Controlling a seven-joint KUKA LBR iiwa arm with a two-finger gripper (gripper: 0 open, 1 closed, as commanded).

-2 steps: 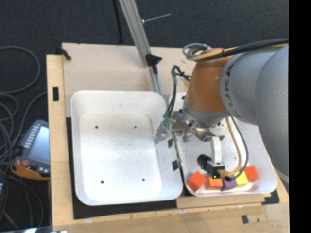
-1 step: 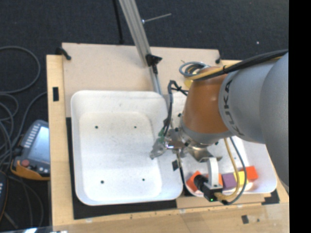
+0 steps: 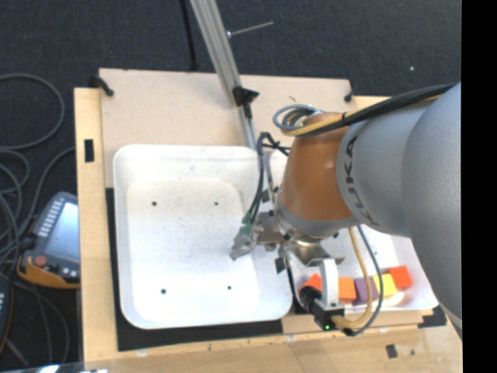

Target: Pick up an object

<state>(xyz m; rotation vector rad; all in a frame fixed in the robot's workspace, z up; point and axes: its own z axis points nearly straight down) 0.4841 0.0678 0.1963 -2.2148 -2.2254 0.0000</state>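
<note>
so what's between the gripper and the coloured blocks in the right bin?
Camera view: the gripper hangs over the left bin; between it and the coloured blocks sit the arm's wrist and cables.

left bin (image 3: 155,231) floor open; arm (image 3: 373,169) overhangs right bin (image 3: 415,298).

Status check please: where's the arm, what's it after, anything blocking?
Claw low over the left white bin, near its right wall. Coloured blocks, orange, purple and yellow, lie in the right bin, partly under the grey arm.
</note>
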